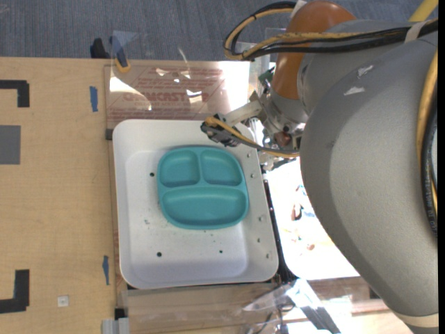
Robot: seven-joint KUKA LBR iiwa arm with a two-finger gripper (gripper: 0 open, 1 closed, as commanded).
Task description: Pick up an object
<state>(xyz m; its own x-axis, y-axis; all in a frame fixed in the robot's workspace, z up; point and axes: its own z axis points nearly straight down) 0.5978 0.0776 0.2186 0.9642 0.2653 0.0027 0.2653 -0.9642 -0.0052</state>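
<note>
I'm looking in on what reads as a robotics lab cell. A big grey industrial arm [375, 172] looms over a tan board bench [55, 186] marked with black corner marks [17, 92] and blue tape tabs [93, 97]. A white bin [125, 207] sits on the bench, with grey office carpet [139, 12] beyond.

A divided plate [203, 186] lies in the middle of the left bin [132, 207] on the worktop [55, 186]; the right bin [293, 186] sits just beside it, under the arm [368, 172].
</note>
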